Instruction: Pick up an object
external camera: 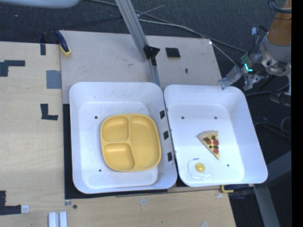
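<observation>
A toy pizza slice (209,143) with red toppings lies in the right white bin (236,103), toward its middle. A toy fried egg (199,168) rests just in front of it near the bin's front wall. My gripper (239,81) hangs over the bin's far right corner, well away from both toys. It is open, its two fingers (228,78) spread apart with nothing between them. The orange-banded wrist (279,27) rises behind it at the upper right.
The left white bin (80,126) holds a yellow divided plate (129,142). A slanted metal pole (135,22) crosses the back of the bench and ends between the bins. Cables trail near the arm on the right.
</observation>
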Robot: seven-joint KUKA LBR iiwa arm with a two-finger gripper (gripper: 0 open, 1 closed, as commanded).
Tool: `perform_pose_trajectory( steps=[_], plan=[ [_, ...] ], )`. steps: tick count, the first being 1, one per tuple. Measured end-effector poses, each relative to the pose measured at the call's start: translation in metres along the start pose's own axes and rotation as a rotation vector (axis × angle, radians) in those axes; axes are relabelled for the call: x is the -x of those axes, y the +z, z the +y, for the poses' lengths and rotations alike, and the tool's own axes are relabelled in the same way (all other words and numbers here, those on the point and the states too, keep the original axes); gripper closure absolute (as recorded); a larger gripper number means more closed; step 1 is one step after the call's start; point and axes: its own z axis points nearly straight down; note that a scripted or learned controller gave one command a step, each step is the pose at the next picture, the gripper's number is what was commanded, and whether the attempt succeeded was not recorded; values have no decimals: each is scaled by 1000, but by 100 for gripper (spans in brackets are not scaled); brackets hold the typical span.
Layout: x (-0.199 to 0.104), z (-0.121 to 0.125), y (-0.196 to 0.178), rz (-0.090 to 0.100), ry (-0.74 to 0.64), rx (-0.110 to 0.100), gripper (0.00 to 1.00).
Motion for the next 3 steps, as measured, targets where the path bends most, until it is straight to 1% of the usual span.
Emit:
perform_pose_trajectory(
  steps=[1, 3],
  plan=[
    [0, 0, -1, -1, 0, 2, 0],
    [-3, 3, 127, -1, -1, -2, 0]
  ],
)
